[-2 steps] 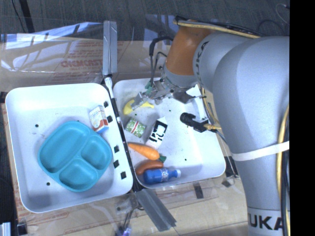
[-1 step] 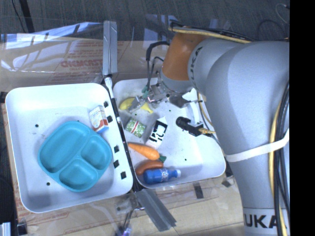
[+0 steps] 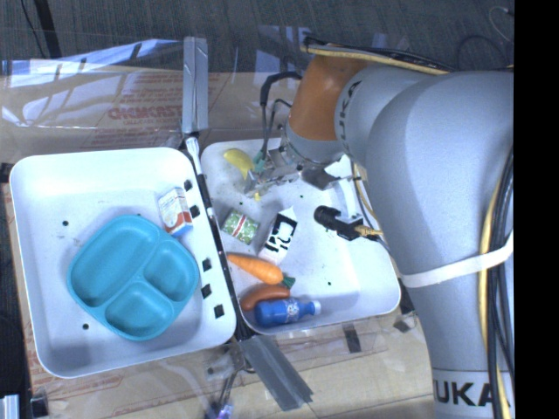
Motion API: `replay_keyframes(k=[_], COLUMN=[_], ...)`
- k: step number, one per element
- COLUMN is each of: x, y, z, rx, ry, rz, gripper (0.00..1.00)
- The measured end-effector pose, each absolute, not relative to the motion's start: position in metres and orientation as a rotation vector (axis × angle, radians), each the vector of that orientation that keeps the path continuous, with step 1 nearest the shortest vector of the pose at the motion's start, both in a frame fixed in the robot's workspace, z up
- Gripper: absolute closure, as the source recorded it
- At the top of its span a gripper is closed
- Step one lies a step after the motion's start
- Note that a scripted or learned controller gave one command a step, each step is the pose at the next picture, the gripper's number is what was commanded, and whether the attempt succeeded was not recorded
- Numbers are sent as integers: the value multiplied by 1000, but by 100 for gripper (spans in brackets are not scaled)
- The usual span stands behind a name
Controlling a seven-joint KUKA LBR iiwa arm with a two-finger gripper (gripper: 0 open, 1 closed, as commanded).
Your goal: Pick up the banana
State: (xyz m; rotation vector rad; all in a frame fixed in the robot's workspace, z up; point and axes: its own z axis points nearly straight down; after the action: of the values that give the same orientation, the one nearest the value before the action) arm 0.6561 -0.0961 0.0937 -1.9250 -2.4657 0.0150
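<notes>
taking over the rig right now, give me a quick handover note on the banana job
Gripper: down in the far corner of the right bin, right beside the banana; its finger state cannot be made out.
Banana: lying at the far left corner of the right bin, on the bin floor, not lifted.
Also in the right bin: carrot, blue bottle, a small green packet, a black-and-white card.
Left bin: blue divided tray and a small carton.
Done: arm brought to the banana.
Left: secure a grasp and lift it.

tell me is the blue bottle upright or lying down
Lying down: the blue bottle rests on its side at the right bin's front edge.
</notes>
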Motion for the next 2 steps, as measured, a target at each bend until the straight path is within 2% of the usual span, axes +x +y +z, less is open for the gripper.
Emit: replay_keyframes(k=[1,2], x=[657,657], y=[-77,-77], z=[194,193], rx=[-1936,-1935], ry=[-2475,-2474], rz=[-1,1], gripper=[100,0])
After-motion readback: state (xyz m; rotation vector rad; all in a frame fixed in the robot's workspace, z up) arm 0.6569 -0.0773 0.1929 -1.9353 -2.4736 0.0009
